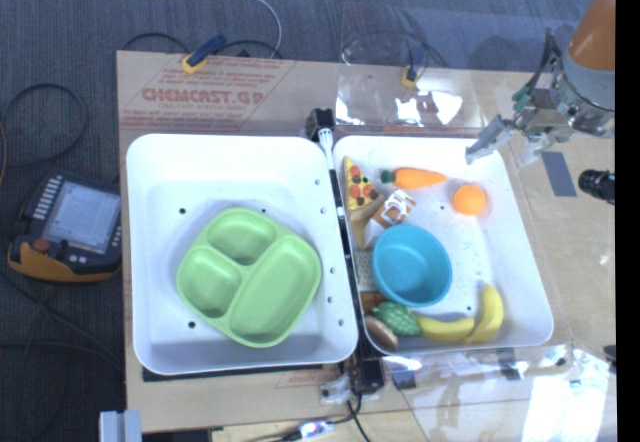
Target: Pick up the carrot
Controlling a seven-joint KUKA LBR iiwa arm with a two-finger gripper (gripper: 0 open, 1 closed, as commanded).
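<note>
- Nearest me, along the front of the right white bin (520,240), sit a yellow plastic banana (470,322), a green bumpy toy vegetable (397,317) and a brown bun-like toy (380,332), crowded together at the front wall.
- Round blue plastic bowl (411,265) sits mid-bin, upright, hemming in the pieces behind it.
- Orange toy carrot with a green top (418,178) lies flat near the back wall of that right bin, green end toward the divider, tip pointing right; nothing on top of it, so I judge it reachable from above.
- Pizza-slice toy (358,190) and a small white-and-brown box toy (398,206) lie just beside the carrot on its left and front; a round orange fruit toy (470,199) is near its tip.
- Two-finger gripper (519,122) hangs above the bin's back right corner, apart from the carrot, holding nothing; I can't tell how wide the tool is set.
- Left white bin (150,230) holds a green three-compartment plate (252,275), off-task.
- I judge the pick not yet started; neighbours crowding the carrot's left end could get nudged.
</note>
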